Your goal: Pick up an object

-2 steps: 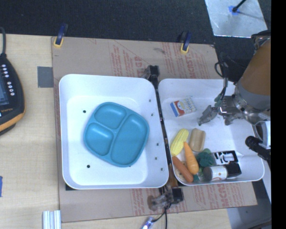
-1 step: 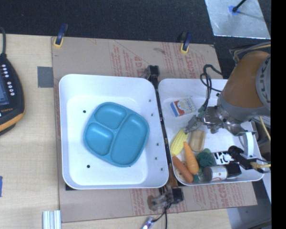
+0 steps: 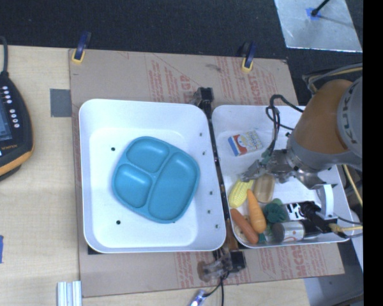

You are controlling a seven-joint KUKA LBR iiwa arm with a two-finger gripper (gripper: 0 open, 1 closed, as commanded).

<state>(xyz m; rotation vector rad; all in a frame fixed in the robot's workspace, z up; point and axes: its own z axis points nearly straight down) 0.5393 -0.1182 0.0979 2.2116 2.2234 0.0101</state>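
My gripper (image 3: 263,169) hangs low over the middle of the right bin (image 3: 225,123), with the arm reaching in from the right. Just below it lies a beige rounded object (image 3: 264,187), very close to the gripper or touching it. A yellow corn cob (image 3: 238,193) lies to the left of that. Two orange carrots (image 3: 256,211) (image 3: 242,225) lie near the bin's front, beside a dark green item (image 3: 276,209) and a silver can (image 3: 292,232). A small white, blue and red box (image 3: 244,143) rests farther back.
The left bin (image 3: 89,171) holds a blue divided plate (image 3: 156,178). A black and orange teach pendant (image 3: 3,129) lies on the bench at far left. Clamps (image 3: 80,46) (image 3: 247,55) pin the cardboard sheet at the back.
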